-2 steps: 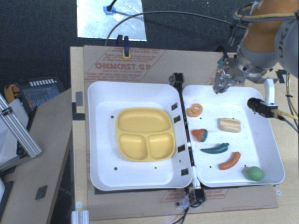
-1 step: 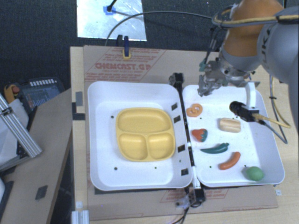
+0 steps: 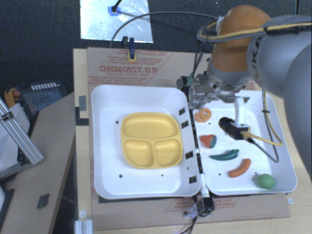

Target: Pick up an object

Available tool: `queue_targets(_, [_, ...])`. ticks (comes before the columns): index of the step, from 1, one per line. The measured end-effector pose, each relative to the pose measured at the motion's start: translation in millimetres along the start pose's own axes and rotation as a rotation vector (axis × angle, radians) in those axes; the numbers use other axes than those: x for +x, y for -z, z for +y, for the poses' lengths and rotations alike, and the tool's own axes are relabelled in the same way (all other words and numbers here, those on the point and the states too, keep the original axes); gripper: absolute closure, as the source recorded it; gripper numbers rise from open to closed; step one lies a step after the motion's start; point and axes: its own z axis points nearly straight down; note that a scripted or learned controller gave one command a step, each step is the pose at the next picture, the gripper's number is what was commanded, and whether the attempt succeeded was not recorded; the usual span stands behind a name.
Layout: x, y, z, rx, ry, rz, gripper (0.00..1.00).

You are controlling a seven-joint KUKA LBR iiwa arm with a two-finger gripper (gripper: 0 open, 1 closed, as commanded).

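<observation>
Cardboard sheet (image 3: 161, 62) under white bins (image 3: 105, 145); dark carpet (image 3: 39, 23), foil square (image 3: 97, 13) behind.

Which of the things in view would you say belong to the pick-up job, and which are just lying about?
For the job: gripper; in the right bin, orange slice, red strawberry, green pepper, orange sausage, green ball.

Lying about: yellow tray in the left bin; clamp; silver sheet.
</observation>
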Motion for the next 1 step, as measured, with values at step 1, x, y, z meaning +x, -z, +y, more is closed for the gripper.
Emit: queue_targets(1, [42.6,-12.3,-28.8,0.001,0.0,-0.001,1.0])
